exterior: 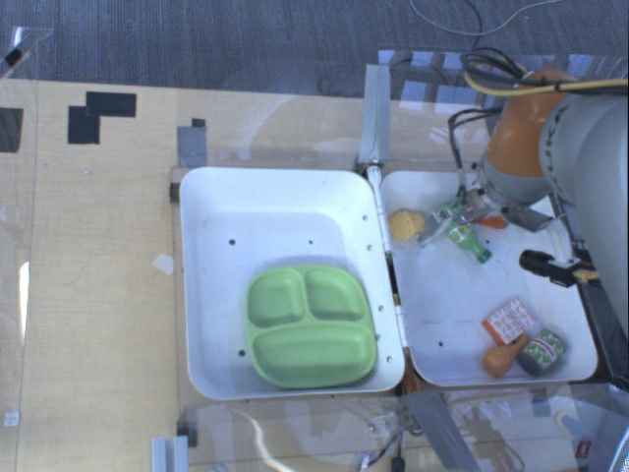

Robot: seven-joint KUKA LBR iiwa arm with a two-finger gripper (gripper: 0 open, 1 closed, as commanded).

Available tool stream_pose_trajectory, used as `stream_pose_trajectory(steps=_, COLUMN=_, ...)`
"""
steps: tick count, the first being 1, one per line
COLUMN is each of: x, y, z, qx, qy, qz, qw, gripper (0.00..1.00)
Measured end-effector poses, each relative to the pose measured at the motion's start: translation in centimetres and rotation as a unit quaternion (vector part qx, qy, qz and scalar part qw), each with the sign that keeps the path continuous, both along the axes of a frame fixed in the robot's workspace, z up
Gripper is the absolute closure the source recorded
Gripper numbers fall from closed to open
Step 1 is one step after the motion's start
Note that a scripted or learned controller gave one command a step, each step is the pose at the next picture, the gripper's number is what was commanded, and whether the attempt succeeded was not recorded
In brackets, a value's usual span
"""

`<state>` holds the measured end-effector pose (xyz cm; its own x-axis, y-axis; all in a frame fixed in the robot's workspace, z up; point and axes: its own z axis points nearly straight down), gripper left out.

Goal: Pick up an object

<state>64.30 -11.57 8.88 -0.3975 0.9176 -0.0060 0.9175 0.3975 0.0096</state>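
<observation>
Reach stage of the pick. The tool (pixel 454 216), at upper right of the frame, sits low in the right bin (pixel 432 357) over a green bottle (pixel 470 243); whether it is released or clenched cannot be told. Next it must grasp the bottle and lift.

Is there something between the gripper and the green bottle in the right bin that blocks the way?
Nothing visible blocks it. The gripper is already at the green bottle in the right bin. The yellow round object lies beside it toward the left bin, and the other small items lie apart at the near edge.
</observation>
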Motion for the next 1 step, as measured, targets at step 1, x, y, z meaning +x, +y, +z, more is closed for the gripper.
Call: stream_pose_trajectory(steps=1, x=0.3, y=0.2, z=1.35, qx=-0.0003, qy=-0.004, qz=0.004, qw=1.0, gripper=1.0)
